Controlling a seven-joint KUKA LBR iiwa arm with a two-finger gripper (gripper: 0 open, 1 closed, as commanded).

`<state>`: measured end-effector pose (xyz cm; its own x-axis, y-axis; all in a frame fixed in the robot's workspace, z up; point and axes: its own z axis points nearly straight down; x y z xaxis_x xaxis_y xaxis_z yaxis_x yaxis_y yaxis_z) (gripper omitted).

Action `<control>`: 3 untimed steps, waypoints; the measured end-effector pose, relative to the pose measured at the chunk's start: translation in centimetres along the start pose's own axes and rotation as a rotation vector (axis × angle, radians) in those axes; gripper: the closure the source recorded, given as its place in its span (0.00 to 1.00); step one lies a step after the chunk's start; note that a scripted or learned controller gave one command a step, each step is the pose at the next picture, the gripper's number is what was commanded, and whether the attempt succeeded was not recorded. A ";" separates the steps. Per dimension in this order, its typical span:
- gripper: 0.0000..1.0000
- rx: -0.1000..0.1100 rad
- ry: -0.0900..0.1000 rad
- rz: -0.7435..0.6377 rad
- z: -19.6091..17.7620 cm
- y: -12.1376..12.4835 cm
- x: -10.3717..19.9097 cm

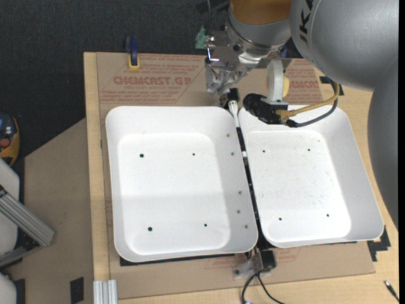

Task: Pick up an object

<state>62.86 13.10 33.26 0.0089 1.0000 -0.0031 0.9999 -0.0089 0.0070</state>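
- The end effector (pixel 224 87) is hanging over the far rim, where the left bin (pixel 171 189) and the right bin (pixel 297 189) are meeting; I cannot tell whether it is spread or pressed together.
- Any object is probably hiding beneath it, so I am only guessing: small, light, best pinched across its narrowest part.

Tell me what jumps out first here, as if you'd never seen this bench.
The bulky grey arm with its orange band looms in from the upper right, and its gripper hangs over the far rim where the two bins meet. Below it, the left bin and the right bin lie side by side, bright white on a brown board with red lettering.
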 end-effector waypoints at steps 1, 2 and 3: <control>1.00 0.016 0.002 -0.011 8.3 3.6 3.2; 1.00 -0.001 0.003 -0.006 2.6 3.9 -0.4; 1.00 -0.004 -0.002 0.002 -3.8 4.0 -10.7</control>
<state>66.74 2.42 37.15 0.0105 0.9999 -0.0051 0.9999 -0.0105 0.0107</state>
